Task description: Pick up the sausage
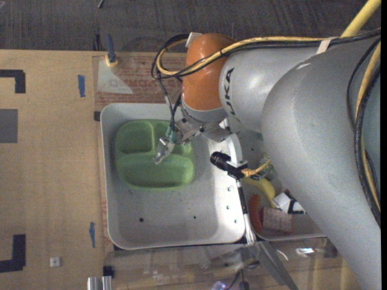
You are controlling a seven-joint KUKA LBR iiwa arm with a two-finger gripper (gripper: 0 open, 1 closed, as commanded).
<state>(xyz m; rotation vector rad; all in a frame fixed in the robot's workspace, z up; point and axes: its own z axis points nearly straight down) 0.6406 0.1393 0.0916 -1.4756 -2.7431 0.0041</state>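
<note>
The arm (pixel 290 101) reaches leftward, its hand (pixel 164 150) low over the green divided tray (pixel 145 168); grip state seems unreadable.

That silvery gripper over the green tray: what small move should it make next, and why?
Probably lift and swing toward the right bin. The silvery gripper hangs over the green divided plastic tray, where I see no sausage; the other items, like a yellow banana-shaped piece, lie in the right bin.

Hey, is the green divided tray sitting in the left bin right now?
Yes, the green divided tray lies inside the left bin, in its upper part, with the claw over it.
</note>
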